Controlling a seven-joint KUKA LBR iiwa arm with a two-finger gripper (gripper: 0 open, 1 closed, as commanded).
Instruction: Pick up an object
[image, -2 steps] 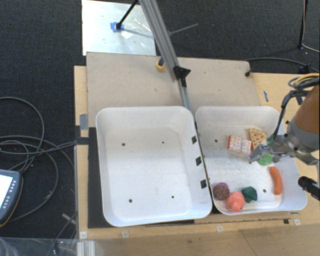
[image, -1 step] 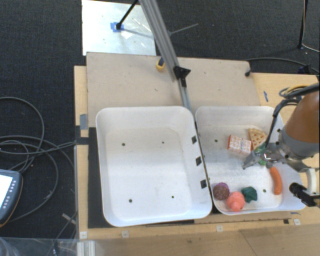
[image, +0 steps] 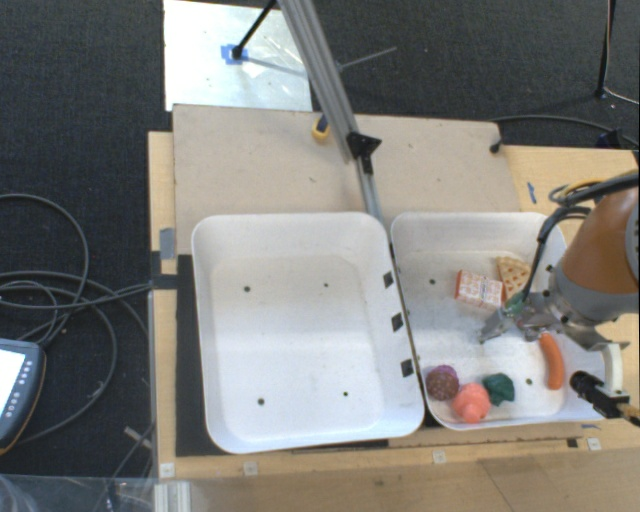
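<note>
Gripper (image: 497, 327) in the right bin (image: 440, 245), low over the floor just below the red-and-white box (image: 479, 289); you can see its fingers spread apart, with nothing between them. You find the orange carrot (image: 551, 360) just to its right, the pink fruit (image: 472, 402), green piece (image: 499, 387) and purple ball (image: 442, 381) along the near wall, the cracker (image: 513, 271) beside the box.

A single fixed camera looks down at a slant on the counter (image: 300, 160). Both white bins (image: 300, 240) sit mid-frame, fairly near. The arm (image: 600, 250) enters from 3 o'clock.
</note>
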